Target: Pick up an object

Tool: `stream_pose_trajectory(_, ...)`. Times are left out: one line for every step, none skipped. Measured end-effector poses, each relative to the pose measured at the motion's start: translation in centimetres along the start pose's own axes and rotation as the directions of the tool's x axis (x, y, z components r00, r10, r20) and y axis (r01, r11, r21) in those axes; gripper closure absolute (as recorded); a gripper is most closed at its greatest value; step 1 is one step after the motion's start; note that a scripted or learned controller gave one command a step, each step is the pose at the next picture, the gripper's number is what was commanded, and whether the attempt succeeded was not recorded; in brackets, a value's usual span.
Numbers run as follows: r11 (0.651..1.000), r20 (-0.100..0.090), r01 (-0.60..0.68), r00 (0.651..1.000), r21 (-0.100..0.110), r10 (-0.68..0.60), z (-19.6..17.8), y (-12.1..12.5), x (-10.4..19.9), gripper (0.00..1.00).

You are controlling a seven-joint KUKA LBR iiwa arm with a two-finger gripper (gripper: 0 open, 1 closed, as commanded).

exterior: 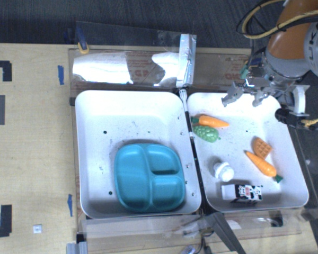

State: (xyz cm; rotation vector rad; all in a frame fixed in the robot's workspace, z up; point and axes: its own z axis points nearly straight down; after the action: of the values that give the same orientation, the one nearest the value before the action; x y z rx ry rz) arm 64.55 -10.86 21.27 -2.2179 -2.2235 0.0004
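With its fingers spread and nothing between them, the claw [245, 96] hovers over the right white bin's [294, 165] far edge and should descend squarely astride the nearby small orange plastic carrot [212, 122].

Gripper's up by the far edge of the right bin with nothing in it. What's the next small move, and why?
Probably ease the gripper toward the near carrot and lower over it. The fingers look spread with nothing between them, and that carrot lies closest, just in front of the gripper beside the green vegetable.

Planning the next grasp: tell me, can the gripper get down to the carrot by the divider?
Probably yes: the gripper hovers above the right bin, and that carrot lies uncovered, though the green toy touches its near side.
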Motion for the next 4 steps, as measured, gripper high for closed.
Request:
stream_pose_trajectory(0.975, -0.001, 0.221, 0.975, 0.001, -0.221, 8.4, -7.3, -3.8, 0.00)
stream_pose_trajectory(0.998, 0.002, 0.060, 0.998, -0.018, -0.060, 11.9, -10.7, -9.0, 0.00)
stream_pose_trajectory(0.998, 0.011, 0.057, 0.998, -0.027, -0.057, 10.7, -10.5, -9.4, 1.00)
stream_pose_trajectory(0.999, 0.000, -0.032, 0.999, -0.006, 0.032, 0.3, -8.1, -1.5, 1.00)
